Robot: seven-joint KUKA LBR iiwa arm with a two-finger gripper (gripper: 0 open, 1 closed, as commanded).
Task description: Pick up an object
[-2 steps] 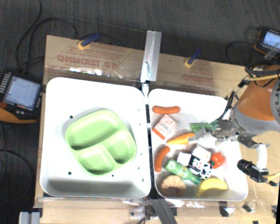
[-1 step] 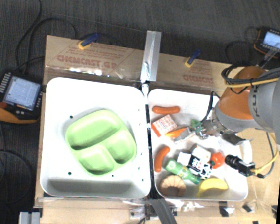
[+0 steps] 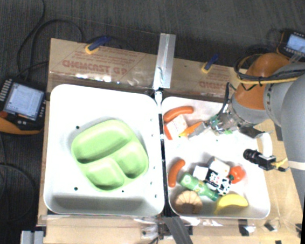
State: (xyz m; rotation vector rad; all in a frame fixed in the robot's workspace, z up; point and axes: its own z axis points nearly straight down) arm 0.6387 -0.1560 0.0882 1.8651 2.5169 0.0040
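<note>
Your gripper [image 3: 213, 123] hangs low over the back of the right bin [image 3: 260, 203], beside a small orange piece [image 3: 194, 129]; you cannot tell its state from here. That piece and the white-and-orange packet [image 3: 174, 127] beside it look light and rigid; take the orange piece across its narrow width. The sausage [image 3: 177, 113] just behind is round and probably slippery. The crowded cluster at the front, banana [image 3: 232, 202], green bottle [image 3: 199, 186], bread [image 3: 188, 201], lies well apart; the left bin [image 3: 59, 136] bears a green tray [image 3: 110, 153].

Green tray [image 3: 111, 155]; yellow banana [image 3: 231, 202]; white bins [image 3: 57, 152].
</note>
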